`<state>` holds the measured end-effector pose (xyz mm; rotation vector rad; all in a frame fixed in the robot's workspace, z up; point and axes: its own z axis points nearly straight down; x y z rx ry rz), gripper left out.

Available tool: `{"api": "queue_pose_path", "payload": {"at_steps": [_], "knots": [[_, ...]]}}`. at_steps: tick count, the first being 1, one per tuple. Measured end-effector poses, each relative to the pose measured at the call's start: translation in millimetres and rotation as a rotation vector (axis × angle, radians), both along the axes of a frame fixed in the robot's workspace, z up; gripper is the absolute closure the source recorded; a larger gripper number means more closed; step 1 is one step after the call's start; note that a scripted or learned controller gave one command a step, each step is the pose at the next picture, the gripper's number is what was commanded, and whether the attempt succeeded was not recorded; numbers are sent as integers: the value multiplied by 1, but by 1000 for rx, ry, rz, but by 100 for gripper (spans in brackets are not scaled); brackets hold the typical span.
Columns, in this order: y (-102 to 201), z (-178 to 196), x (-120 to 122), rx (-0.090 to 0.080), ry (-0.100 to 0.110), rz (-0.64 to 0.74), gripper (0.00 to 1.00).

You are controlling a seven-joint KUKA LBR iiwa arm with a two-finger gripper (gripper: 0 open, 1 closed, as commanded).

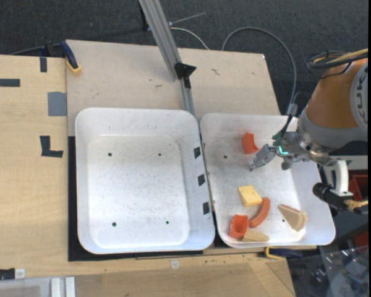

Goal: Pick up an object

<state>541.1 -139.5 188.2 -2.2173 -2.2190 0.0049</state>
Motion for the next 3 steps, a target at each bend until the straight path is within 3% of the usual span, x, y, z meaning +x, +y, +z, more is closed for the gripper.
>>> {"api": "queue_pose_path", "payload": {"at_steps": [1,2,3], "knots": [[0,2,1,-1,-4,1,0],[-1,-54,-11,0,3,0,0],[0,-100,-11,-3,-5,0,0]]}}
